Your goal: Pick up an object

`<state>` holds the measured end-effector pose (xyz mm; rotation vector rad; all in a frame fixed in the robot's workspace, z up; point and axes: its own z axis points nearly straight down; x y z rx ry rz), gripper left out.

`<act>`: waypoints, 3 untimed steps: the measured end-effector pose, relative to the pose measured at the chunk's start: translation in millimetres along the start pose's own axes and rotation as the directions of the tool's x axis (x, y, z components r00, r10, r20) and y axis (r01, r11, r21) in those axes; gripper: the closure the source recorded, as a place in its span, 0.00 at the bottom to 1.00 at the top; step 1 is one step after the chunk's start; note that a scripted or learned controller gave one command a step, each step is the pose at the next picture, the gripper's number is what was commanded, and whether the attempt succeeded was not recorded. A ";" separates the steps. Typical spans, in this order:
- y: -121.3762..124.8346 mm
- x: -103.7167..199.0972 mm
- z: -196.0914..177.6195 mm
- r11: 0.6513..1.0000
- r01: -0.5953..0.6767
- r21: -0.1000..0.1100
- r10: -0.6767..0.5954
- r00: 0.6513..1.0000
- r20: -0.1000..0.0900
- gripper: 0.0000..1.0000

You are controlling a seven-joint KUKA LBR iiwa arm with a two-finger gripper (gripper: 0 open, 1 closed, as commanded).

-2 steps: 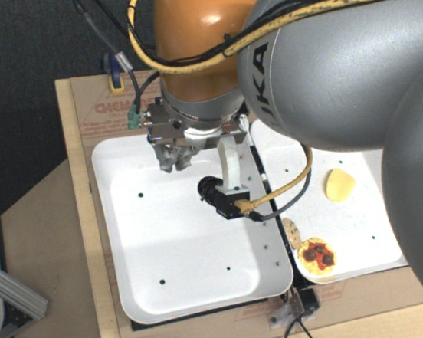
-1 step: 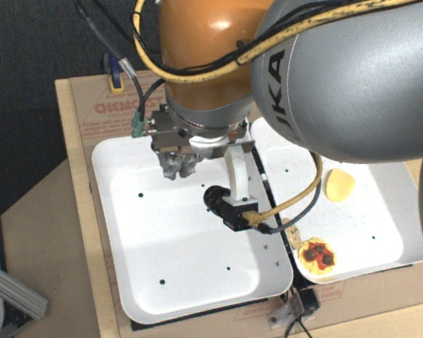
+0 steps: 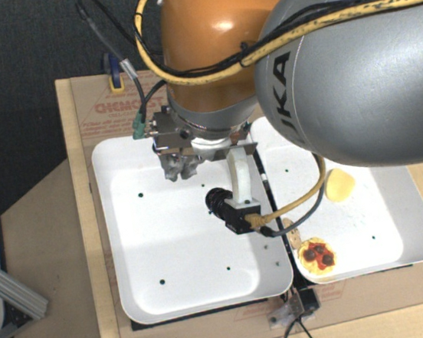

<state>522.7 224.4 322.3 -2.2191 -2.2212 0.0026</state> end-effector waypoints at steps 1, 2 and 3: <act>-36.0 0.2 4.7 1.000 0.001 0.002 -0.001 1.000 0.001 1.00; -43.7 0.3 -8.1 1.000 0.001 -0.004 -0.001 1.000 -0.001 1.00; -43.4 0.0 -20.3 1.000 0.000 -0.005 0.000 1.000 -0.001 1.00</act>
